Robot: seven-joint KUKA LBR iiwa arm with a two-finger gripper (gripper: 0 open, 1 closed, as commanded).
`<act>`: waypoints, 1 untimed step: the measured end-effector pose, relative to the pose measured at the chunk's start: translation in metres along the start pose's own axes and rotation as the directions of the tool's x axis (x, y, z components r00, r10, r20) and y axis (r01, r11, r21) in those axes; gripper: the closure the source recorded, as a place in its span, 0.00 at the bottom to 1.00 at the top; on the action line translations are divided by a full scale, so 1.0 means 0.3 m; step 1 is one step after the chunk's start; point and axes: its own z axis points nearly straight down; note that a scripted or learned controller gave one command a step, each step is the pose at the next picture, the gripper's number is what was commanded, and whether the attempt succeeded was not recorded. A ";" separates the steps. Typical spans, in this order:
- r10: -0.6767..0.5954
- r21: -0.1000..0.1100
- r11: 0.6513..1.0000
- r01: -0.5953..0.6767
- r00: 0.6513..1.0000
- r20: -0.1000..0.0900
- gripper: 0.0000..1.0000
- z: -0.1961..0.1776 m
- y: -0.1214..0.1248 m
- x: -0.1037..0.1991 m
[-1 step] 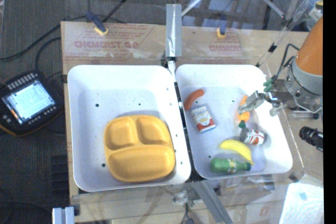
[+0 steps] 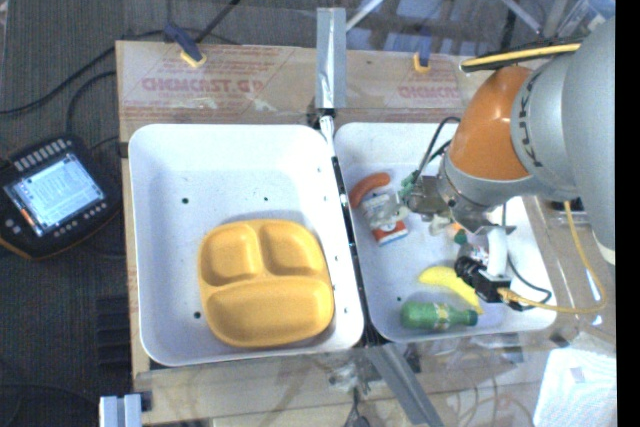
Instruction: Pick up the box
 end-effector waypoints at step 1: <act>-0.111 -0.001 0.994 0.111 0.994 -0.001 0.00 0.033 0.135 0.024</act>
